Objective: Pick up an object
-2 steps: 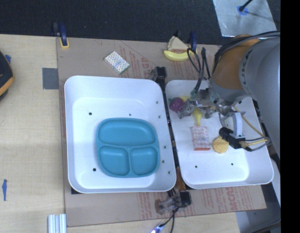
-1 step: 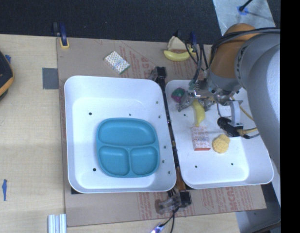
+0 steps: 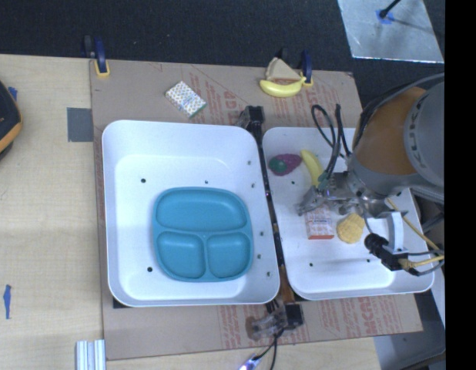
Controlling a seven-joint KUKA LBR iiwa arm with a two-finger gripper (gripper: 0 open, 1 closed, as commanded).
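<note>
Packet [image 3: 320, 227], white with red print, lies centre-right in the right bin [image 3: 338, 284], just beside a yellow disc [image 3: 350, 228]. My claw [image 3: 324, 199] hovers over its upper edge; my wrist hides the fingers, so grip is indeterminable.

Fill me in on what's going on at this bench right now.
A grey KUKA arm with an orange band reaches in from the right over the right bin, and its tool sits low among the items there. Beside it lie a small red-and-white packet, a round yellow cookie-like piece, a yellow banana-shaped toy and a purple item. Nothing is visibly gripped. The left bin holds a blue divided plate.
</note>
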